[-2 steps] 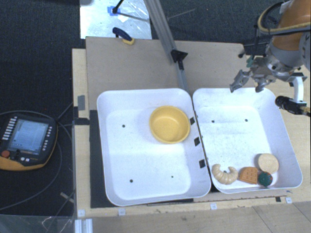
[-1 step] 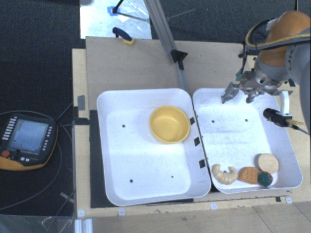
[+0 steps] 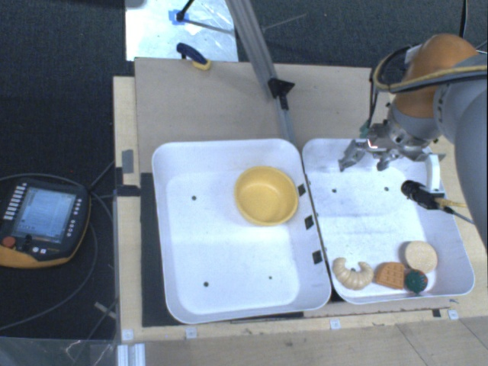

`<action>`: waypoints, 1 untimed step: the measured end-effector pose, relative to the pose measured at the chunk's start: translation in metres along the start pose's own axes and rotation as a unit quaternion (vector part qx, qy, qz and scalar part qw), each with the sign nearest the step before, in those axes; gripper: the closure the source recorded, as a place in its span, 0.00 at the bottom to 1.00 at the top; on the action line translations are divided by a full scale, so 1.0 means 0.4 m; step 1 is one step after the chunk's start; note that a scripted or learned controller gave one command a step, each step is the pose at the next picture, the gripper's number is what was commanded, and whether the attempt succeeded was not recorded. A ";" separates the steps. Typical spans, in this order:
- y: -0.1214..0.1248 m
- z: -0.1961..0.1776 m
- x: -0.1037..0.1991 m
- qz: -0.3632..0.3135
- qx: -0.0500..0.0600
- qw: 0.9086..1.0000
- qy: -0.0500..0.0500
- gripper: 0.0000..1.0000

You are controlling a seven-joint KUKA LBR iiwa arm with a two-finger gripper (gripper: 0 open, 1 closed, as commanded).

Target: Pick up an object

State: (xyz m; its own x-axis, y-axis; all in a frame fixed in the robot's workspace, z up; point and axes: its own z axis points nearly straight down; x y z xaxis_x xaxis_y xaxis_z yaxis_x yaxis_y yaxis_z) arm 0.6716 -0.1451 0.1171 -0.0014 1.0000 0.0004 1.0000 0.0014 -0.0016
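gripper (image 3: 368,158): fingers spread, empty, over right bin (image 3: 457,239) far end | yellow bowl (image 3: 266,195): left bin (image 3: 171,204) | croissant (image 3: 353,272), cracker (image 3: 390,274), round biscuit (image 3: 420,255): right bin, near edge | no legible writing

Both bins, left (image 3: 183,280) and right (image 3: 450,239), look like smooth white plastic w/ a slight sheen. Yellow bowl (image 3: 266,195): matt plastic, smooth. Counter (image 3: 213,101) reads as matt tan board, prob. wood or fibreboard. Claw (image 3: 369,158): dull grey metal. Arm shell (image 3: 465,109) smooth grey; orange band (image 3: 442,56) glossy. Croissant (image 3: 352,273) pale, ridged. Floor (image 3: 61,75) dark, rough, carpet-like.
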 end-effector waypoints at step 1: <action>0.001 0.068 0.001 0.000 -0.001 1.000 0.000 0.00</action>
State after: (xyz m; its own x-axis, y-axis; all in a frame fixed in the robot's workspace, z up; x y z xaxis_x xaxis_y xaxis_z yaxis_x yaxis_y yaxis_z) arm 0.6718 -0.1448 0.0900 -0.0013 1.0000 -0.0002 1.0000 0.0013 0.0003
